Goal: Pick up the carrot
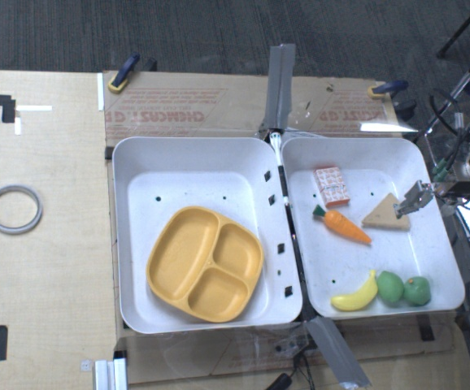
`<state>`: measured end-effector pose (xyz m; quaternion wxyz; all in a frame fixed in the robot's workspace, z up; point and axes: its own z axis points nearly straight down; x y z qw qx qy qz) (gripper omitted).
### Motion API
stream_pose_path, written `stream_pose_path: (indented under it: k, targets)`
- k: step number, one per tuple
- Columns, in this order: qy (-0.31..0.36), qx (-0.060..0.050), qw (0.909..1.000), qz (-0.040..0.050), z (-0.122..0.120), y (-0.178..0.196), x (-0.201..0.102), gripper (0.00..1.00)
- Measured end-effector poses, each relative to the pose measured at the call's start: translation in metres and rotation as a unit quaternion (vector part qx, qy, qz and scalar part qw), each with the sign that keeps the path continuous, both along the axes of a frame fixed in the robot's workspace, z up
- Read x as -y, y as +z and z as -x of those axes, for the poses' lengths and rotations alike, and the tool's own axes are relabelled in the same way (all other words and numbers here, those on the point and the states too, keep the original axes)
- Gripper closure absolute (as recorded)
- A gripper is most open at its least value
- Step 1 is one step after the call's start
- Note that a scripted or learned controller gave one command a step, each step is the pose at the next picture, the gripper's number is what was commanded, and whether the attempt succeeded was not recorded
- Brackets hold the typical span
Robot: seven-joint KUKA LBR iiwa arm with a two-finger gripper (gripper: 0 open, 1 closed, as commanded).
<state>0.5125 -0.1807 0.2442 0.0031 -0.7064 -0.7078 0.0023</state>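
Two shallow white bins sit side by side on the surface (48, 283). The left bin (129, 218) holds a yellow divided plate (206, 264) with three compartments, lying slightly near of centre. The right bin (438, 242) holds the carrot (346, 225), orange with a green top, lying at a slant near the bin's middle with the green end pointing far-left. Just far of it is a small red-and-white box (331, 186). To the carrot's right lies a tan wedge (385, 215). Along the near wall sit a banana (357, 294), a lime-green fruit (389, 288) and a green apple (417, 290), touching in a row. The pincer (410, 201) enters from the right edge and hangs over the wedge's right tip, well clear of the carrot. At this size I cannot tell whether it is released or clenched, nor whether it touches the wedge. The arm behind it is cut off at the right. On the surface to the left lies a roll of tape (13, 209).
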Motion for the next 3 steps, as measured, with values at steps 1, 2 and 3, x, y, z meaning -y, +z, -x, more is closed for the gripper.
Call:
stream_pose_path:
  k: [1,2,3]
  targets:
    - [0.09,0.002,0.996,-0.0004,-0.003,-0.156,-0.065,0.0]
    - [0.087,-0.001,0.9962,-0.0008,-0.002,-0.151,-0.064,1.0]
    - [0.091,0.001,0.9959,0.0006,-0.077,-0.056,-0.14,1.0]
